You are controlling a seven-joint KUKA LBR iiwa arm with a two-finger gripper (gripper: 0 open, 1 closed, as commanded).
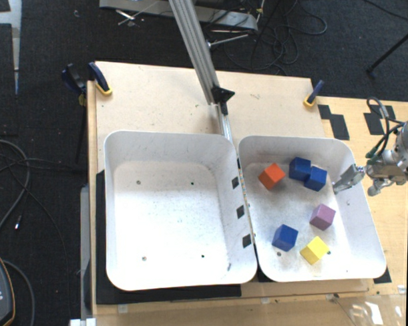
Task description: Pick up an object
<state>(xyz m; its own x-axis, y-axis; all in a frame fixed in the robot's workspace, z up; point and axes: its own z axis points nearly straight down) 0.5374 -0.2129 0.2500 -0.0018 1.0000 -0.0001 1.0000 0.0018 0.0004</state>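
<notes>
The robot's wrist (391,162) is pale grey metal, with thin dark cables looping above it and a flat silvery-grey finger (348,178) at its end.

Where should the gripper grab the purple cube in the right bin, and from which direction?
Best guess: take the purple cube from above, fingers on two opposite flat side faces. It sits alone on the right bin floor, turned at an angle, so the gripper would need to rotate to match. The yellow cube lies below it with a gap, leaving room for the fingers.

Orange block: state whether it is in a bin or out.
In. The orange block lies on the floor of the right bin, among the other blocks.
</notes>
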